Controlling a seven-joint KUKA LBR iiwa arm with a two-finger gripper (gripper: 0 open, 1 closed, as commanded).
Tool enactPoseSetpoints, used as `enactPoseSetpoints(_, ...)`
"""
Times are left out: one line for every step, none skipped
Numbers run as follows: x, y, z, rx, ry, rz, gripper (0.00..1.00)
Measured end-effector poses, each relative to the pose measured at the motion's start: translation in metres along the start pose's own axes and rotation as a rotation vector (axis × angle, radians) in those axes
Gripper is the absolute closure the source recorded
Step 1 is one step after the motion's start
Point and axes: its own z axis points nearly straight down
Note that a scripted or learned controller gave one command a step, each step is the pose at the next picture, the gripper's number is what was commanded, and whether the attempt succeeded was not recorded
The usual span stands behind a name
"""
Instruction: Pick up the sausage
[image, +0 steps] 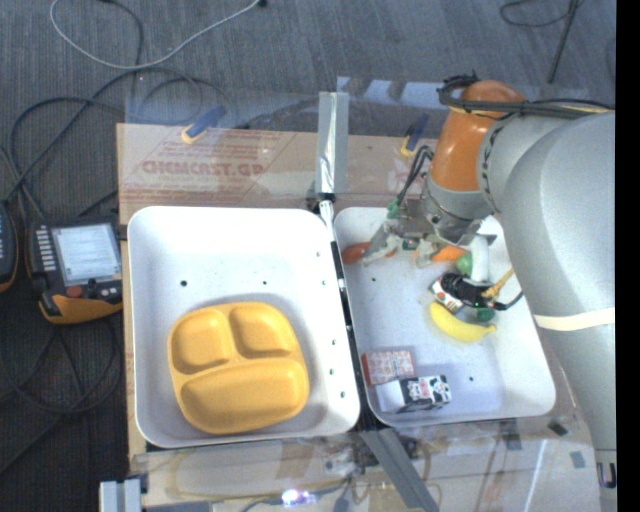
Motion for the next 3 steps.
enactPoseSetpoints(0.0,-0.001,-0.004,0.008,-0.002,-0.002,1.0)
enactPoseSetpoints(-0.014,-0.074,0.006,-0.039,0.004,-0.148,1.0)
enactPoseSetpoints(-0.006,-0.065,0.008,-0.051,-0.014,-0.472,1.0)
